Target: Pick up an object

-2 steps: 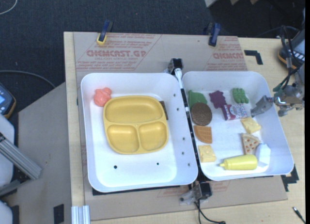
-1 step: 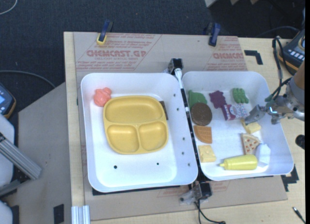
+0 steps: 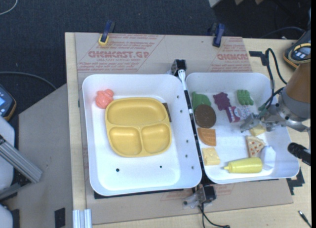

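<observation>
Two white bins sit on the worktop point(image 3: 74, 123). My fingers point(image 3: 253, 122) hang low in the right bin point(image 3: 222, 81), just above the pizza slice point(image 3: 255, 146) and beside the yellow mustard bottle point(image 3: 243, 165); whether they're clenched, I cannot tell.

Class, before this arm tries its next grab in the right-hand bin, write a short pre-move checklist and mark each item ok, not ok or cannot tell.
1. Gripper over the right bin: ok.
2. Item seen between its fingers: cannot tell.
3. Pizza slice lies close below the gripper: ok.
4. Yellow bottle apart from the gripper: ok.
5. Targets uncrowded: not ok, purple piece and wrapper nearly touch.
</observation>
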Controlling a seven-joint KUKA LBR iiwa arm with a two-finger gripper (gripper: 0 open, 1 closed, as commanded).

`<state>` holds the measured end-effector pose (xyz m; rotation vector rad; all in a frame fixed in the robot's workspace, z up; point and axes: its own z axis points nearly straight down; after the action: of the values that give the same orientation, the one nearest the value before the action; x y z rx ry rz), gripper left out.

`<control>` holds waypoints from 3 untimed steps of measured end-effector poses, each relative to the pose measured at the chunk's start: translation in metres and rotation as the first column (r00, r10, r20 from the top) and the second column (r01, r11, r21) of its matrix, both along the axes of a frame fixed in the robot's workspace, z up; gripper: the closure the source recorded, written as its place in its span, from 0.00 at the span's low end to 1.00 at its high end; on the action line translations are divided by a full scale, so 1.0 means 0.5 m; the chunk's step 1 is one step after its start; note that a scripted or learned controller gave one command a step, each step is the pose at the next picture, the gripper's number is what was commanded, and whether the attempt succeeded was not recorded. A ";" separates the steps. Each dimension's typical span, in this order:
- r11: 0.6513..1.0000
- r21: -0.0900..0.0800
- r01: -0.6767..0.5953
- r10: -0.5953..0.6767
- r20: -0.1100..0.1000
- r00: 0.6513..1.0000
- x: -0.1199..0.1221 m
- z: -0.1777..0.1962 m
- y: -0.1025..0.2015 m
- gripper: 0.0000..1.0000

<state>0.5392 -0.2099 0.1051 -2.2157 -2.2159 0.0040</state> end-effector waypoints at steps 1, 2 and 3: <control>1.000 -0.001 0.000 0.000 0.002 1.000 -0.001 -0.044 0.002 0.00; 1.000 -0.003 0.001 -0.001 0.006 1.000 0.000 -0.020 0.000 1.00; 1.000 -0.007 0.000 0.000 0.013 1.000 -0.006 0.068 0.003 1.00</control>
<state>0.5360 -0.2086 0.1392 -2.2257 -2.2264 -0.0029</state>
